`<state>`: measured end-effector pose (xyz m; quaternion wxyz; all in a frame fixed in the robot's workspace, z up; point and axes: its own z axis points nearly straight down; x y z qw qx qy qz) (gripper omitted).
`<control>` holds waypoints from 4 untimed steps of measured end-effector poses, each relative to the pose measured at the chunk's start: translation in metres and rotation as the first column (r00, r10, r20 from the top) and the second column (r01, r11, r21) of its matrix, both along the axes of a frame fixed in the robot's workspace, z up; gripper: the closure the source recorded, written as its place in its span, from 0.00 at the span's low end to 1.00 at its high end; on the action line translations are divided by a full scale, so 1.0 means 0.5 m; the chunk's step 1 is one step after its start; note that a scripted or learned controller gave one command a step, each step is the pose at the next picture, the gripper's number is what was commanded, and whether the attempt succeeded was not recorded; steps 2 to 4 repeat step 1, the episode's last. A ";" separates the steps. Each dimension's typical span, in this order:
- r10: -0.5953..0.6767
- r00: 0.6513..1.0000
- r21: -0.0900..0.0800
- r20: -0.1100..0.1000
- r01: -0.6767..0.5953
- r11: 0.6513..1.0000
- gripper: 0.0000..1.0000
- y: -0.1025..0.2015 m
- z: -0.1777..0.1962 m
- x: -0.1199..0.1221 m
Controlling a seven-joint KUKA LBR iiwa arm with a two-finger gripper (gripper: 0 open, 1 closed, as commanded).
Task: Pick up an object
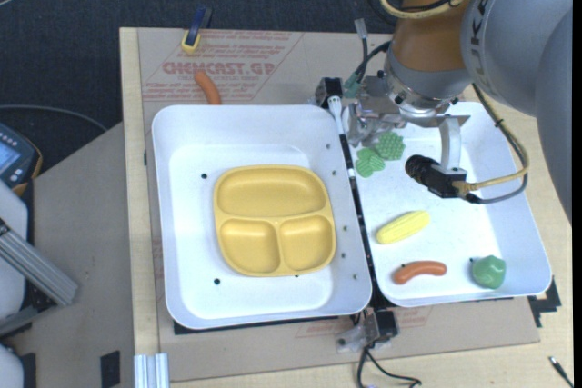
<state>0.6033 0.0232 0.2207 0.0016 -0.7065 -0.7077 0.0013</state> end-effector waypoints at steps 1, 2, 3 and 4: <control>-0.004 1.000 0.000 0.002 0.004 1.000 1.00 -0.039 0.014 -0.010; -0.004 1.000 0.000 0.002 0.004 1.000 1.00 -0.039 0.014 -0.010; -0.004 1.000 0.000 0.002 0.004 1.000 1.00 -0.039 0.014 -0.010; -0.004 1.000 0.000 0.002 0.004 1.000 1.00 -0.039 0.014 -0.010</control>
